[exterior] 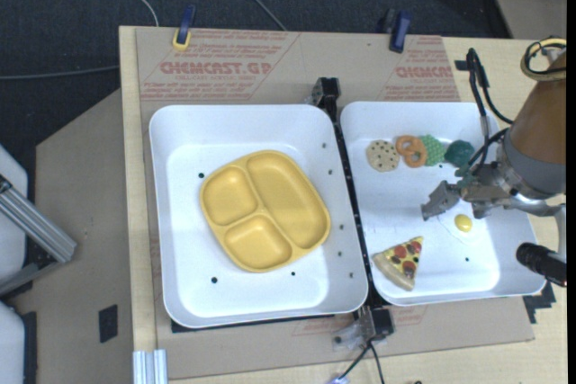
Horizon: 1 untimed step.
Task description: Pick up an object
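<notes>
The arm reaches into the right bin [360,193] from the right, and its gripper [443,200] hangs low over the bin floor, roughly in the middle of that bin. From up here the dark fingers run together, so I cannot tell whether they are spread or closed, and nothing shows between them. The likeliest target is the small yellow piece [463,224] lying just beside the gripper, a little toward the bin's front; it looks like a light, hard, rounded toy, probably slick plastic, so it could squirt out of a pinch unless the pads close squarely across its middle. The pizza slice [401,261] sits near the front wall, apart from the rest: flat and stiff by the look of it, best taken across its narrow width, not by the thin tip. Along the back lie a cookie [382,156], a pretzel [411,150] touching it or nearly so, and a green piece [438,149] close beside, crowded enough that a grab there may nudge a neighbour. The left bin [171,193] holds a yellow divided plate [263,209], too wide for those fingers except at its rim.
</notes>
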Each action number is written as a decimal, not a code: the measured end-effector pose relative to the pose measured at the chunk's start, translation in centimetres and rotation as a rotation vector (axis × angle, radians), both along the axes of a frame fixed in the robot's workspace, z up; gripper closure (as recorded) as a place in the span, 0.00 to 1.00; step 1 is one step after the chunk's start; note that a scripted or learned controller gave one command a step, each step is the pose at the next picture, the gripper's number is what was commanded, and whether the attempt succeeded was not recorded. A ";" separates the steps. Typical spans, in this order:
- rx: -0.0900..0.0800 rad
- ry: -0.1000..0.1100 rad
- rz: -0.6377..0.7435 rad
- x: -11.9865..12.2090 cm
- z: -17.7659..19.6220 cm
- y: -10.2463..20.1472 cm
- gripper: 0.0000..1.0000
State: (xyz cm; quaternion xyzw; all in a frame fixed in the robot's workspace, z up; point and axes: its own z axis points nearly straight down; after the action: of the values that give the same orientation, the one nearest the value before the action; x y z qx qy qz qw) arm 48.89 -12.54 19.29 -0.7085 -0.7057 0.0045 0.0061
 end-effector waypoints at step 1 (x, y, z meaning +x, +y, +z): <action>-0.003 -0.015 0.004 0.3 0.7 0.0 0.00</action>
State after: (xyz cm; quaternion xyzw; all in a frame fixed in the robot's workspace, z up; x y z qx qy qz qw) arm 49.22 -12.50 19.99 -0.7072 -0.7071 0.0001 0.0000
